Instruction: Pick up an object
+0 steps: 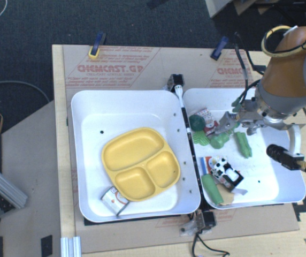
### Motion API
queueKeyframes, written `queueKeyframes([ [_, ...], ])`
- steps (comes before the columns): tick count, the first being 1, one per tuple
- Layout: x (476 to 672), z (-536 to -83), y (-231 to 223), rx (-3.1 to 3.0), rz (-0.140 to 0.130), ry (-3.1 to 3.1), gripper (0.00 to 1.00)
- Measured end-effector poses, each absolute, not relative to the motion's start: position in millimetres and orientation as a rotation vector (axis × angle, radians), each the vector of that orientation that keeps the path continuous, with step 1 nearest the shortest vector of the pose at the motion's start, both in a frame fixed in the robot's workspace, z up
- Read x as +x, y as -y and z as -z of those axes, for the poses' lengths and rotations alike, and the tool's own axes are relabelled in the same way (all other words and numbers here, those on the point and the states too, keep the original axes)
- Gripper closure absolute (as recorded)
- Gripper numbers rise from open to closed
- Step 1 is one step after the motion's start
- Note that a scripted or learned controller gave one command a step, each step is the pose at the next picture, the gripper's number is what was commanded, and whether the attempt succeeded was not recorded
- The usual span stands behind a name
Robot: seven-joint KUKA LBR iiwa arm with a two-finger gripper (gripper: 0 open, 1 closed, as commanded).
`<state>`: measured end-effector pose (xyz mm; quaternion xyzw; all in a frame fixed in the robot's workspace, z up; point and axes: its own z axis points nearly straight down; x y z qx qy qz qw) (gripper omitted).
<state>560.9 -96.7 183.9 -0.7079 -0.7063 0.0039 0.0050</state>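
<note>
Nearest us, in the left bin (83, 122), we see a small white carton (113, 199) lying at the front edge, touching the yellow divided plate (140, 163) that fills the bin's middle. The plate has three compartments and sits tilted at an angle to the bin's walls.

In the right bin (292, 189), closest to us, a green pod-shaped toy (209, 185) lies beside a black-and-white toy cow (225, 171), with a tan piece (227, 198) tucked at the front rim. Farther back, we see a loose cluster of green toys: a long green pod (244, 144), a green leafy piece (211, 140), and a dark green round piece (197, 122) near the dividing wall, next to a small white and red packet (209, 116).

The arm (289, 63) comes in from the right, its orange band bent downward over the right bin. The claw (229, 123) is lowered over the green cluster, pointing toward the left. We cannot tell whether it is spread or closed, or whether it grips anything. A black part (282, 157) sticks out below the wrist.
</note>
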Motion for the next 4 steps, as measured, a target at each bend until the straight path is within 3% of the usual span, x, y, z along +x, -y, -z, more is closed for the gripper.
queueKeyframes([
  [1, 563.9, -190, 97, -2.221, 0.000, 2.221, 0.00],
  [3, 568.5, -84, 100, -2.220, 0.000, 2.218, 0.00],
  [4, 570.4, -97, 101, -2.226, 0.006, 2.222, 1.00],
])
